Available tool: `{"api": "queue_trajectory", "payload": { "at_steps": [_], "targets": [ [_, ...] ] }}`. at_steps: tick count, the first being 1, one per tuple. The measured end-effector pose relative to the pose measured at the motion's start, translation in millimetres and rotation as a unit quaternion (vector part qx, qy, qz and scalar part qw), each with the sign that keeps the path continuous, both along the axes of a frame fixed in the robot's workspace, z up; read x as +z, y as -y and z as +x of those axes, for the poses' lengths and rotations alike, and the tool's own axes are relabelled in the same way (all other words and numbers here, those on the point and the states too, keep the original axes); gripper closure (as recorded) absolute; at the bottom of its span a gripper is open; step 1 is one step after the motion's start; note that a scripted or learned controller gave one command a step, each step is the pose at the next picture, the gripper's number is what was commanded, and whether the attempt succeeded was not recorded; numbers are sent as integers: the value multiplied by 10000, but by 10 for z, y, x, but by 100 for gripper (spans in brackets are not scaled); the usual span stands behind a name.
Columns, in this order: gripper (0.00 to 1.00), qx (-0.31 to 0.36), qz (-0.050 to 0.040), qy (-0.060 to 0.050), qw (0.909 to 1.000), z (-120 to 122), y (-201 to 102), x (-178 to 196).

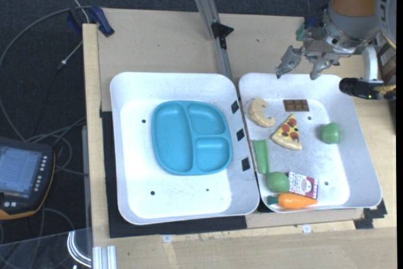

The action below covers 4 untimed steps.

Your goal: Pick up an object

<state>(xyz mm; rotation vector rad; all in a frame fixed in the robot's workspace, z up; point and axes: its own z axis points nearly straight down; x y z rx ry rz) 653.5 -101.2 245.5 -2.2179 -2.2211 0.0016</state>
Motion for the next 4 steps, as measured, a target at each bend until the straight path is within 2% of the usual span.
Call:
{"api": "queue_trajectory", "payload": {
  "at_steps": [1,2,3,4],
  "targets": [
    [0,1,-1,0,10000,0,0,0],
    [0,-7,-5,-7,10000,21,96,-496],
    [0,-1,0,-19,10000,45,-1,-985],
    [0,-7,-4,23,10000,59,-6,-1479]
  ]
}}
